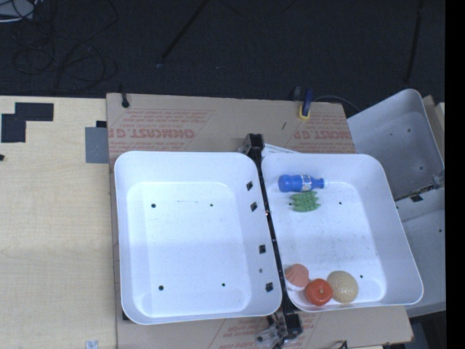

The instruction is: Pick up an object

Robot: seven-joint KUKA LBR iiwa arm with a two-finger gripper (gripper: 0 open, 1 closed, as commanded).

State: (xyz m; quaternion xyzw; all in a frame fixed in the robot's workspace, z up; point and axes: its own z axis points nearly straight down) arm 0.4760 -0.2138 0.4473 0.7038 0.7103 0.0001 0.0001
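- Nearest, in the near corner of the right bin (349, 242), three small things sit in a cluster: a red round piece (318, 292) against the near wall, a pale pink piece (296, 274) touching it on the side toward the divider, and a tan ball (343, 286) touching it on the other side.
- The left bin (122, 231) lies just beside the right one, and the two rims meet along a dark clip strip (263, 224).
- Farther back in the right bin, a small green toy (305, 202) lies by itself, well apart from the near cluster.
- Just beyond it, a blue bottle (300, 183) lies on its side near the far wall, white cap pointing away from the divider.
- Both bins rest on a cardboard sheet (182, 126) on the desk (51, 224).
- Step in hand, as I judge it: the very start, with no object chosen or approached and all five lying loose.
- I cannot tell how the jaws stand.
- The next move calls for picking a target. The green toy or the bottle looks easier, since each has free space around it, while the clustered three crowd one another and the wall.
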